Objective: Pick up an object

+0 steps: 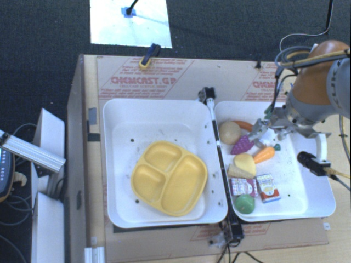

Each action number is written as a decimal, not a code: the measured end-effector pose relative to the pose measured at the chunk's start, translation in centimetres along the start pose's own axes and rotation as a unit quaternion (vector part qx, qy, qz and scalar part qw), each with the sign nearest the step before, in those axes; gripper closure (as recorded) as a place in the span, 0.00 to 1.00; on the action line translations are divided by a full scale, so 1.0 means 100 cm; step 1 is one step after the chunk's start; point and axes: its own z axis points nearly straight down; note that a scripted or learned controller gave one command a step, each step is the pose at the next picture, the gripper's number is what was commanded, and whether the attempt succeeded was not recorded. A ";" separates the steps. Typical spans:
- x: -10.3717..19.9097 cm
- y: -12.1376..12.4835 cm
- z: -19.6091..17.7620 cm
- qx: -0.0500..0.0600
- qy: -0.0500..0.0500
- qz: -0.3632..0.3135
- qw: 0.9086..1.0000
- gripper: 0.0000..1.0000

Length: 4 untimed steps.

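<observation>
Tool: the tool (262,131) is low in the right bin, at its back half, among the toy food; whether its fingers are open or closed I cannot tell from here, and I see nothing clearly between them.
Arm: the grey arm (317,92) with its orange band reaches in from the right, over the right bin's far corner.
Nearest items: a purple toy piece (242,145) lies just at the tool's left; an orange carrot (264,155) lies just in front of it; a second orange piece (244,126) lies behind, beside a beige egg-shaped toy (230,131).
Further items: a yellow pear-like toy (245,164) sits toward the middle of the bin; nearer the front lie a pink-and-white carton (243,187), a red-and-white carton (268,188) and a green ball (245,204).
Right bin: the right bin (307,199) holds all the toy food, bunched toward its left side.
Left bin: the left bin (123,147) holds a yellow divided plate (169,177), three compartments, lying flat.
Bench: both bins sit side by side on a board (164,75) printed with red lettering.
</observation>
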 end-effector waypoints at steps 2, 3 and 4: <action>0.020 0.000 0.072 -0.001 -0.001 0.000 1.000 0.00; 0.031 0.036 0.073 -0.001 -0.001 0.000 1.000 0.00; 0.036 0.066 0.075 0.024 0.000 0.001 1.000 0.00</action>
